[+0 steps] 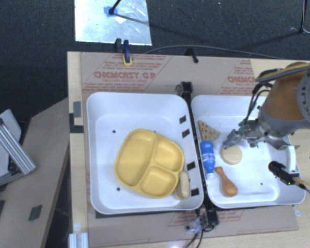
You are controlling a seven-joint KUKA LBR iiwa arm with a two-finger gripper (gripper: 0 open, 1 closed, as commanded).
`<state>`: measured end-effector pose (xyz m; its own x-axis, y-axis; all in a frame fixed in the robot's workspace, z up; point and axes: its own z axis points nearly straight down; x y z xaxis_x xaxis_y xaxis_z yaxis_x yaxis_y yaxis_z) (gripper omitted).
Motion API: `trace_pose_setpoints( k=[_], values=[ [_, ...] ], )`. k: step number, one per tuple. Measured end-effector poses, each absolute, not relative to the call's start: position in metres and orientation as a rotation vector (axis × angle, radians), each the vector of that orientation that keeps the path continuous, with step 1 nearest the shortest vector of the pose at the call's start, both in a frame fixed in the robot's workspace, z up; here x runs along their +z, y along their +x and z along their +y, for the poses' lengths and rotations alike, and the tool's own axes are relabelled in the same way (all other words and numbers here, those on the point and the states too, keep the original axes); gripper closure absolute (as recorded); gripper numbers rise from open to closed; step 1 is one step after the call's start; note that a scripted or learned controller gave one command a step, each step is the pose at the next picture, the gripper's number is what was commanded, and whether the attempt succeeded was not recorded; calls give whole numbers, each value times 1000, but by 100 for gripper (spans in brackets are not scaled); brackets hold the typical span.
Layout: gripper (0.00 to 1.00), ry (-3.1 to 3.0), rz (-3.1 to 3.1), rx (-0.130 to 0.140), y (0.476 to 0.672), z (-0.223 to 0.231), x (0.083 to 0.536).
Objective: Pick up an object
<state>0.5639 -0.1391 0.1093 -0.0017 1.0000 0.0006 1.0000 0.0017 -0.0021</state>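
Observation:
In the right bin (258, 110) my gripper (238, 138) hangs low, just above and behind a round tan biscuit (231, 155). Along the bin's left wall lies a blue bottle (207, 158). A brown waffle wedge (208, 130) rests behind the bottle, and an orange-brown drumstick (226, 182) lies in front of the biscuit. Nothing visibly sits in the gripper.
The left bin (108, 112) bears a yellow divided plate (147, 161) with a beige bread roll (183, 185) at its front right edge. A black divider (194, 138) runs between the bins. The right bin's floor is bare toward its front right.

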Motion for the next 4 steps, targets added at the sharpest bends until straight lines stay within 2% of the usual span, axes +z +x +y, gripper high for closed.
trace_pose_setpoints(
  k=[1, 2, 3, 4],
  values=[
    [100, -2220, -2227, -2, 565, -140, 122],
    [100, -2221, -2230, -5, 569, -141, 186],
    [100, -2221, -2230, -6, 571, -142, 227],
    [100, -2213, -2230, -2, 569, -96, 223]
  ],
)
